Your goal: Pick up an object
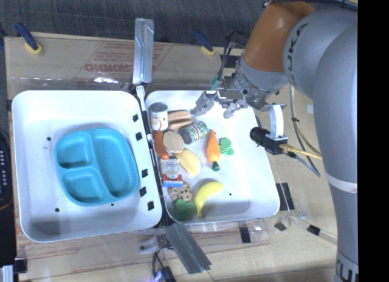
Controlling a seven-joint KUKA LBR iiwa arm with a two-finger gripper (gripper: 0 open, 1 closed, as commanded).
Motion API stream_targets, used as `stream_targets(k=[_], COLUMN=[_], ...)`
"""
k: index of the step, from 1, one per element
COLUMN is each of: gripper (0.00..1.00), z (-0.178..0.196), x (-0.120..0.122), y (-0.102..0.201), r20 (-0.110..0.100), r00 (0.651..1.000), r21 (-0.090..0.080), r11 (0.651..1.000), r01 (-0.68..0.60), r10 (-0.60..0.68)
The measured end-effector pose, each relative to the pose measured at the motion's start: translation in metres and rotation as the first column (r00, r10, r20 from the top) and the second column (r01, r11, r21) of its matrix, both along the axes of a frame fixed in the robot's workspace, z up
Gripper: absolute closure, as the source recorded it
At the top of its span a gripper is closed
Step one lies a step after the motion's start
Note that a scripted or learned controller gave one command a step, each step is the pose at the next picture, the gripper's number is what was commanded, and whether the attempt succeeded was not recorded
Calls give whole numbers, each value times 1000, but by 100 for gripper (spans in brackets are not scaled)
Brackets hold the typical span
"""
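Note:
My gripper (216,107) hangs over the far part of the right bin (255,177), its two fingers spread apart with nothing between them. Just below and left of it lie a small green-labelled can (196,131) and a hot dog bun (178,117). A toy carrot (212,146) lies below the gripper, with a green leafy piece (226,146) beside it. Along the bin's left side are a white-lidded can (158,116), a round tan piece (173,141), a yellow lemon-like piece (189,161), a banana (205,193) and a cookie (182,193).
The left bin (36,116) holds a blue three-compartment tray (96,166). A divider with black clips (146,153) runs between the bins. The arm's grey body (316,50) and a black cable fitting (266,139) overhang the right bin's right side.

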State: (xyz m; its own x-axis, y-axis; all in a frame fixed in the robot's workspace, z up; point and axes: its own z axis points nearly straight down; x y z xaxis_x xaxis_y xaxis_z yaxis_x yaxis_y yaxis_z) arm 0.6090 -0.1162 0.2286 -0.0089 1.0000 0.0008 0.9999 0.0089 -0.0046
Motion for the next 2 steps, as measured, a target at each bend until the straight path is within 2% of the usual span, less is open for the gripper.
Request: stream_targets(k=[1, 2], gripper=[0, 0], z=[-119, -133], x=[-13, -12], y=[-26, -86], r20=[21, 11], r00=[997, 999], r21=[-2, -2], r11=[997, 999], r01=[76, 38], r10=[-76, -38])
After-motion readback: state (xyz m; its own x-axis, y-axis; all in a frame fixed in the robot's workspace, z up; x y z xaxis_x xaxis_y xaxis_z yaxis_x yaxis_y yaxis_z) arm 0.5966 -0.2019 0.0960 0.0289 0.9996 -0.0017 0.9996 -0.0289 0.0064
